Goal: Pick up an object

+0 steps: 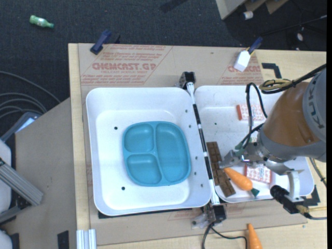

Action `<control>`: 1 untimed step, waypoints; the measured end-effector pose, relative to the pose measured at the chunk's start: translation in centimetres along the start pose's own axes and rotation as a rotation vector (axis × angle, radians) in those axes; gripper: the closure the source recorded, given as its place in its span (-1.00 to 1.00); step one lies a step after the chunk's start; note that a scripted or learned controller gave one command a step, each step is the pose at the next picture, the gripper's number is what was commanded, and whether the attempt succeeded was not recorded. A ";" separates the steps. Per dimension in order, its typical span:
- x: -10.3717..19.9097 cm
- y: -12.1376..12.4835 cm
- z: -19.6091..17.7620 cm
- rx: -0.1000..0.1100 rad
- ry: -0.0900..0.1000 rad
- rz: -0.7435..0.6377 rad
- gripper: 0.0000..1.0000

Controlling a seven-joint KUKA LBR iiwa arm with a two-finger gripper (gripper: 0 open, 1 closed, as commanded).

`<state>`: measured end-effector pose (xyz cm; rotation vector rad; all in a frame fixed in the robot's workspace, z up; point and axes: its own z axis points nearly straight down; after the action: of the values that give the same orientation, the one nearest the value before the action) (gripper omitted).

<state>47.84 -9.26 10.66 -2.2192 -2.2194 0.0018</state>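
two bins side by side on the bench, arm over the right one

the divided plate lies in the middle of the left bin. in the right bin, a carrot lies at the near edge, beside a long bar along the left wall; a small packet lies farther back.

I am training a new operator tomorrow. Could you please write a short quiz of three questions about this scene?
1. True or false: the blue tray lies in the left bin.
2. Which bin holds the carrot?
3. The brown bar lies along: A) the right bin's left wall, B) its far wall, C) the blue tray.

Key: 1 true; 2 the right bin; 3 A.
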 end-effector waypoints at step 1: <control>-0.5 0.3 1.8 -0.012 -0.005 0.003 -1.00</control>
<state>48.18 -9.71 8.89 -2.2308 -2.2242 -0.0059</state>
